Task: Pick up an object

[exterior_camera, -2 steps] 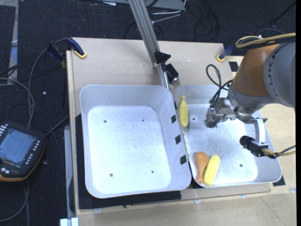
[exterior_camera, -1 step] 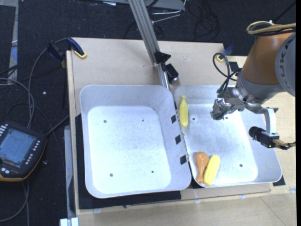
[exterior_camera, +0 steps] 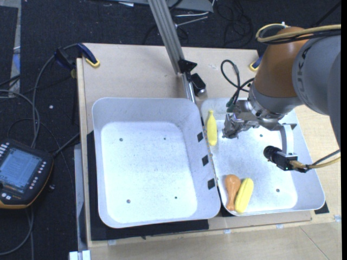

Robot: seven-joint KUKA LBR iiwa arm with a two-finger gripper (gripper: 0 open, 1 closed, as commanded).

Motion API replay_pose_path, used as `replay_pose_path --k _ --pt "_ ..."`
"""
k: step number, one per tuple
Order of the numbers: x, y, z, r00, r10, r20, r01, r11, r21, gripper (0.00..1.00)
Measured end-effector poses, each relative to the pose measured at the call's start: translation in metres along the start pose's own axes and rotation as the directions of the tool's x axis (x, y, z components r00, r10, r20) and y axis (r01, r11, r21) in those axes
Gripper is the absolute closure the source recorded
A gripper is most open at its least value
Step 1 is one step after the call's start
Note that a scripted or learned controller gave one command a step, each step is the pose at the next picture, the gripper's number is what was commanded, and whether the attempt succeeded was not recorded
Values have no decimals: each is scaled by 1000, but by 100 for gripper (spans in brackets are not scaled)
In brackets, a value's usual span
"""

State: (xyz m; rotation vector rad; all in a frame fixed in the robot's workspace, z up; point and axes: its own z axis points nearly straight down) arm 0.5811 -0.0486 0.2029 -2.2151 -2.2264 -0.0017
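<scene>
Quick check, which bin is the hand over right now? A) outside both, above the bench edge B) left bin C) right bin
C: the hand sits over the upper part of the right bin, close beside the yellow object lying along that bin's left wall; the orange object and the second yellow object lie lower in the same bin.

A yellow banana (exterior_camera: 211, 128) lies lengthwise against the right bin's (exterior_camera: 303, 199) left wall.
</scene>
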Motion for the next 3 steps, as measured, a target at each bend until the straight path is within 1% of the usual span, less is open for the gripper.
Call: replay_pose_path --k 1,2,3 --pt "48 6 2 1000 1 0 -1 1000 0 100" --pt "94 14 -18 1000 1 0 -1 1000 -1 100" --pt "147 24 -18 1000 1 0 -1 1000 1 100"
